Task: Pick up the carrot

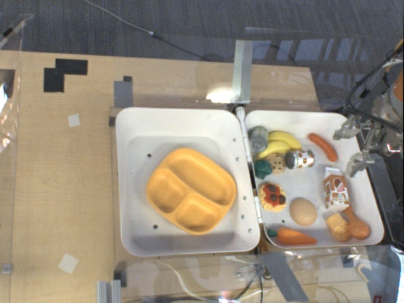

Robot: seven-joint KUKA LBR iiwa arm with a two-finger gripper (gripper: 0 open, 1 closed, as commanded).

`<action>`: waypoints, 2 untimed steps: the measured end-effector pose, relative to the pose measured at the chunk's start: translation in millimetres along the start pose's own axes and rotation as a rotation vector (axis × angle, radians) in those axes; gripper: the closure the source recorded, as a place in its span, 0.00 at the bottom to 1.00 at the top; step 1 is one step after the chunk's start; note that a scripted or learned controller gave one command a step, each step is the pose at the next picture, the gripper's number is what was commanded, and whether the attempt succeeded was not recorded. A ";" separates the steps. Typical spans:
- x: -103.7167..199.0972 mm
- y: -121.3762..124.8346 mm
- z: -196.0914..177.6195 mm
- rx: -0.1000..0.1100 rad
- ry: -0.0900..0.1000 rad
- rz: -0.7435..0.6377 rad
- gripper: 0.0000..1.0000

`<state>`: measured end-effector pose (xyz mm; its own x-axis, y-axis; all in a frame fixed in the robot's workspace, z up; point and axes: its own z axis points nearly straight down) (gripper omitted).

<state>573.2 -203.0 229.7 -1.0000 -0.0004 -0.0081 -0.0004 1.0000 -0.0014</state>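
1. My gripper [357, 147] hangs over the right rim of the right bin [379, 229], fingers spread, nothing between them.
2. Carrot [295, 236] lies flat at the near edge of that bin, toward its left corner, well apart from my gripper.
3. Just beyond the carrot: a bun [303, 211] and a small pizza [272, 196].
4. Sausage [323, 146] lies in the far part of the bin, left of my gripper.
5. Left bin [132, 169] holds a yellow divided plate [191, 189].
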 end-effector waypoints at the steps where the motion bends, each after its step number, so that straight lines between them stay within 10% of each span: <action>1: 63.0 49.9 73.3 -0.003 0.006 0.064 0.00; 2: 82.0 58.6 108.5 0.000 0.002 0.502 0.00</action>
<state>492.0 -144.6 120.4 -0.8766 0.4812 -0.0062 0.4812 0.8766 0.0025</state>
